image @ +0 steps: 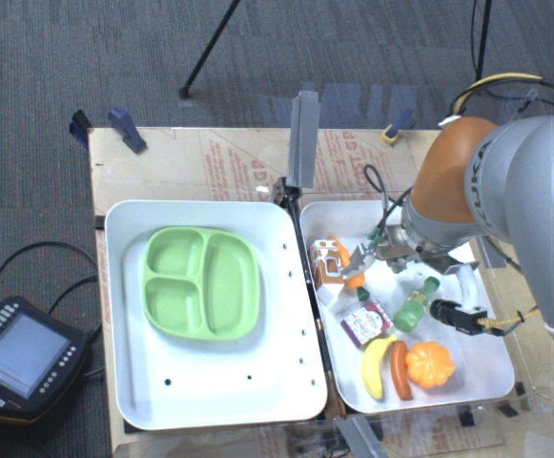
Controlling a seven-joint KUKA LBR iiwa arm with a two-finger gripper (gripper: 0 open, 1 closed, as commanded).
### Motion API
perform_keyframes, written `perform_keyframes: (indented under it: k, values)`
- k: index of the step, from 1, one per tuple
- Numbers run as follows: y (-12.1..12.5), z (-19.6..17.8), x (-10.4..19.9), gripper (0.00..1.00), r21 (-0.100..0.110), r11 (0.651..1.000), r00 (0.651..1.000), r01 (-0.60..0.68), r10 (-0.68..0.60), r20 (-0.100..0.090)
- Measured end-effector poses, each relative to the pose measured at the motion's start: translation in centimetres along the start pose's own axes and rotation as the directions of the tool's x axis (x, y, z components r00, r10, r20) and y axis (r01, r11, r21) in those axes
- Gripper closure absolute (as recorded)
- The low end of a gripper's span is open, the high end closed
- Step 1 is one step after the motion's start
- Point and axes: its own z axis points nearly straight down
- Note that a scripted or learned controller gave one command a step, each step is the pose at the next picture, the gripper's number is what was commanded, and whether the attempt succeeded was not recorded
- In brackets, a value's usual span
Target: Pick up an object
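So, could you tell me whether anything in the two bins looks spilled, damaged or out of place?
Nothing stands out. The green divided plate lies flat in the left bin. In the right bin the banana, orange pumpkin and green bottle lie loosely jumbled but intact, with no spill.

The green divided plate (203,282) looks like smooth matt plastic. Both white bins (124,351) are smooth plastic with a faint sheen. The tabletop (210,165) is bare printed cardboard. The arm (510,184) shell is satin grey with a glossy orange band (445,175).

right bin (494,370) crowded, toys packed close; left bin (124,351) open around green plate (203,282)
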Motion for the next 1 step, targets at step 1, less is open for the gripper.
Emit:
perform_keyframes:
  k: [1]
  values:
    - [0.04, -0.81, 0.2, 1.0, 0.003, 1.0, 1.0, 0.004, -0.004, -0.004]
